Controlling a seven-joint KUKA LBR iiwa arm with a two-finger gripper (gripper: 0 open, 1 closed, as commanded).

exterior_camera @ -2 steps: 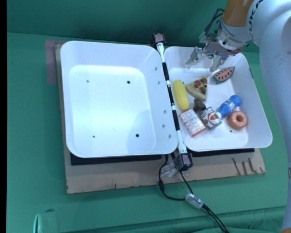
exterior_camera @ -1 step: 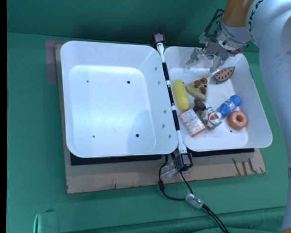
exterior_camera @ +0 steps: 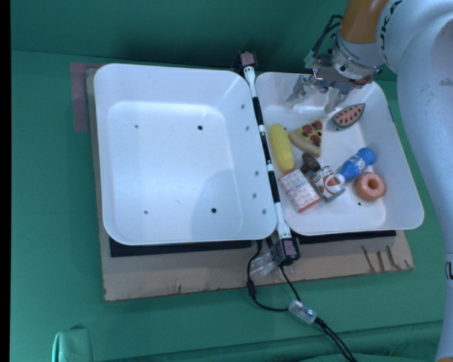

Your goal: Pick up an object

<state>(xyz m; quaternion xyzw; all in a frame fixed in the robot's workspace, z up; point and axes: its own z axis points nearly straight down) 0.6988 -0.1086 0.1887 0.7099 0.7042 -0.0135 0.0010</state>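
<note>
So, left to right: the left bin [exterior_camera: 174, 153] has nothing I'd go for. All the stuff is in the right bin [exterior_camera: 396, 202]. Closest to the divider there's a corn cob [exterior_camera: 281, 148], then a pizza slice [exterior_camera: 308, 135], with a little orange carton [exterior_camera: 298, 190] and a small can [exterior_camera: 330, 184] below them. Further right there's a blue-capped bottle [exterior_camera: 356, 164], a donut [exterior_camera: 369, 186] and a watermelon slice [exterior_camera: 348, 116].

My claw [exterior_camera: 322, 95] hangs over the far end of that bin, fingers spread apart, nothing between them. I'd say I'm at the approach step, nothing picked yet. The watermelon slice sits just beside the claw and the pizza slice is near. The next move is probably lining up over one of them, going straight down and closing without bumping its neighbours.
</note>
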